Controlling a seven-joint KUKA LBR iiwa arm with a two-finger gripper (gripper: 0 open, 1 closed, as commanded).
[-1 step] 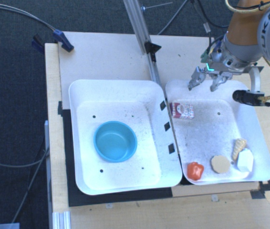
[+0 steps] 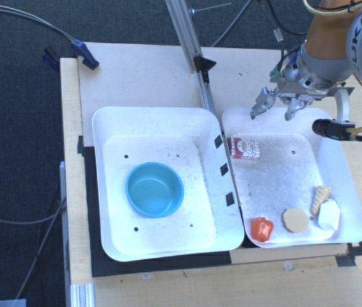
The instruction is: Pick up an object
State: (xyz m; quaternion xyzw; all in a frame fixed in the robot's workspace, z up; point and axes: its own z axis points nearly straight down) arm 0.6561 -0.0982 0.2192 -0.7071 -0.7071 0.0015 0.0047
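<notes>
Red-white carton (image 2: 244,149) below open end effector (image 2: 275,109)

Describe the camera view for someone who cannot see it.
A gripper with open fingers hangs above the far edge of the right bin, which holds a carton, tomato, biscuit and two pale items. The left bin holds a blue bowl.

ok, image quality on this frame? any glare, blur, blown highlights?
Camera view: even, soft light with faint shadows. The white bins run close to overexposed, so the white object in the right bin nearly blends into the bin floor. The blue bowl and the red object read clearly. Small items look slightly soft.
</notes>
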